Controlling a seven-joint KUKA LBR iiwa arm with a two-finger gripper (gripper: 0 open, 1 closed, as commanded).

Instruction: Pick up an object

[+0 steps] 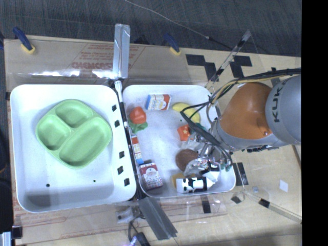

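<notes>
Fingers of the gripper are buried in cables and glare at the near right corner of the right bin, so I cannot tell how far apart they stand or whether anything sits between them. The gripper hangs low over that corner, just beside a brown round object and just above a black-and-white carton lying on its side; it may be touching one of them, but the view is too cluttered there to be sure.

Counted, the right bin holds one blue-and-white box near the far wall, one yellow banana partly under the arm, one red-and-green vegetable by the left wall, one small orange block, one narrow striped packet along the left wall, one red box at the near left, the one brown object and the one carton.

Left bin holds one green divided plate with three compartments. Two white bins lie side by side, touching along a shared edge.
</notes>
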